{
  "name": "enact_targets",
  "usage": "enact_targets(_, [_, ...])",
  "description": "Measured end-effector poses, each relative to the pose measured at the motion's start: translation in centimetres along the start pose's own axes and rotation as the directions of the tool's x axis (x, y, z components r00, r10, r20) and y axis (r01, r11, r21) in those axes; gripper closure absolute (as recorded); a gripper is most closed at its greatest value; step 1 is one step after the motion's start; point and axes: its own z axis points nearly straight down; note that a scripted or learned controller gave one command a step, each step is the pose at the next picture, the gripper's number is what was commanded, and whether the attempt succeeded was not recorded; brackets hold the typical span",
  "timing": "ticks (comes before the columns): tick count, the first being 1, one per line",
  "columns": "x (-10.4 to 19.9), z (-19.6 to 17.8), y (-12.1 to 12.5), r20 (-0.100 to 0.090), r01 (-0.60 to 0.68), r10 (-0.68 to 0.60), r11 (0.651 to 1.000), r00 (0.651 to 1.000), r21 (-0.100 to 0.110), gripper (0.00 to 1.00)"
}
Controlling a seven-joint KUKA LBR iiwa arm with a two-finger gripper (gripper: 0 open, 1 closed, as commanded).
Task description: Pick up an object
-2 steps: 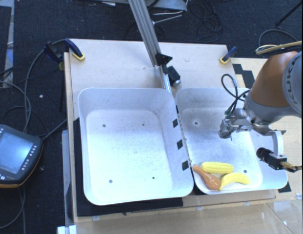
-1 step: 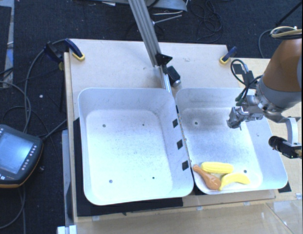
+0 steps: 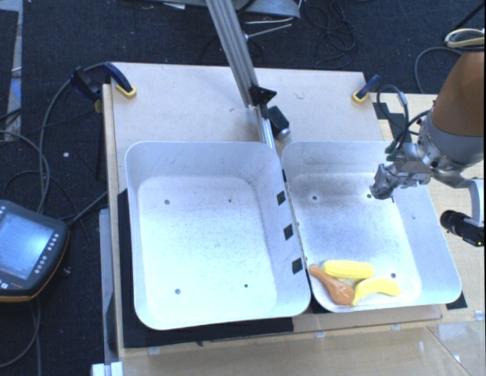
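the grey two-finger gripper (image 3: 381, 188) hung over the right shallow white plastic bin (image 3: 419, 233), near its far right side; whether it was open or closed could not be told. well apart, three objects clustered at the bin's near edge: a yellow oblong toy (image 3: 349, 269), a curved yellow banana-shaped toy (image 3: 377, 288) and an orange drumstick-shaped toy (image 3: 335, 286). no writing was legible.

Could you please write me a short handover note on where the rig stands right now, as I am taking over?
Tool: over the upper right part of the right bin, with nothing seen held.
Objects: a yellow piece, a yellow banana and an orange piece lie clustered near the right bin's front edge. The left bin sits beside it.
Done: no pick yet.
Left: move down to the cluster, grasp one item and lift.
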Motion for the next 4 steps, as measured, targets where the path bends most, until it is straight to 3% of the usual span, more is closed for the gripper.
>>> enact_targets(1, [6.0, 0.6, 0.2, -0.002, 0.005, -0.005, 1.000, 1.000, 0.003, 1.00])
enact_targets(4, [19.9, -1.2, -1.0, -0.002, 0.005, -0.005, 1.000, 1.000, 0.002, 1.00])
